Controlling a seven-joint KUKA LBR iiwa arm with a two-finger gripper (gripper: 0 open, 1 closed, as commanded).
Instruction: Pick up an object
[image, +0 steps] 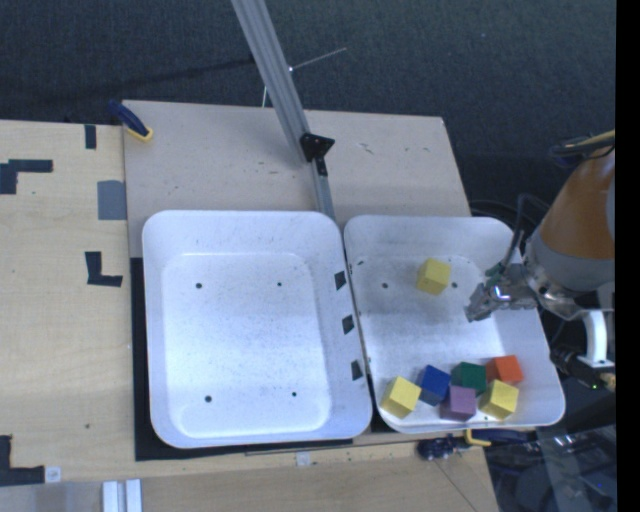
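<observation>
my gripper (484, 303) hangs over the right bin (400, 235), near its right wall, about mid-depth. the fingertips are a small dark blur from this angle; cannot tell how they are set, and nothing is visible between them.

nearest object: a yellow cube (434, 276), lying alone on the bin floor to the left of my gripper and slightly farther back. it is apart from the gripper, with bare white floor between us.

other objects sit clustered along the near edge of the same bin, well apart from my gripper: a second yellow cube (402, 396) at the left end, then a blue cube (434, 384), a purple cube (461, 401), a green cube (468, 376), an orange cube (507, 369) and a third yellow cube (501, 399) at the right end. several of these touch.

left bin (160, 260) sits beside the right one, rims adjoining.
</observation>
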